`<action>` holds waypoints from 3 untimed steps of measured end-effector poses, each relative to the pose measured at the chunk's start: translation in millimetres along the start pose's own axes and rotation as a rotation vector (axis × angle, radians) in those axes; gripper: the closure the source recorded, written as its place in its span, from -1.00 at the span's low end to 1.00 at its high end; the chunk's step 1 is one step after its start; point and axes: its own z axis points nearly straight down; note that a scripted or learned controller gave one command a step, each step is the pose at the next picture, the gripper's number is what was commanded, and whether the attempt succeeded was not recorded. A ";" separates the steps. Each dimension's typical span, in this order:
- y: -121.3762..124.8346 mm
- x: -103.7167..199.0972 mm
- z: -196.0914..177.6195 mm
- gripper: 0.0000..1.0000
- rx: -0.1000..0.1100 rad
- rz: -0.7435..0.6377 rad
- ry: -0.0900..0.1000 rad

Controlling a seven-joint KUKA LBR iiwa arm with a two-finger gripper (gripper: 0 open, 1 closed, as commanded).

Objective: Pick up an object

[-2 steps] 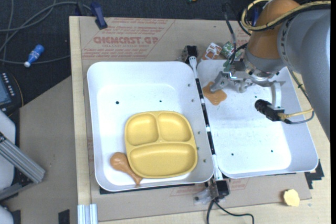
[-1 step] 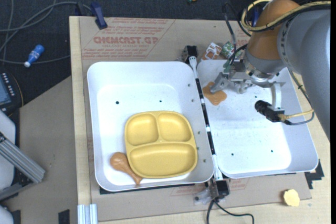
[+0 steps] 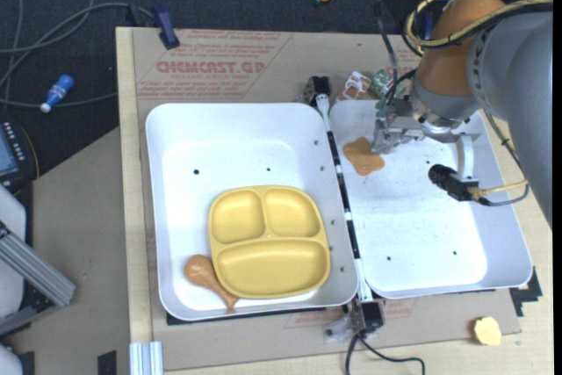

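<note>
A flat orange-brown piece (image 3: 362, 158) lies in the right bin (image 3: 421, 259), close to its left wall. My gripper (image 3: 384, 140) hangs low just above and to the right of that piece, touching or nearly touching its upper edge. In the left bin (image 3: 176, 145) sits a yellow divided plate (image 3: 267, 240), with an orange drumstick-shaped toy (image 3: 205, 273) against its lower left side. A small crumpled wrapper (image 3: 355, 86) rests at the right bin's far rim.
The arm's grey body and orange band (image 3: 457, 39) cover the right bin's far right corner. A black cable fitting (image 3: 450, 180) hangs over that bin. A yellow lump (image 3: 486, 330) lies on the bench in front of the right bin.
</note>
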 end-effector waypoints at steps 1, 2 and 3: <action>-41.1 1.7 -9.3 1.00 0.007 0.001 0.000; -39.5 1.7 -8.7 -1.00 0.004 0.000 -0.001; 1.8 -8.9 12.1 -1.00 -0.002 -0.003 -0.003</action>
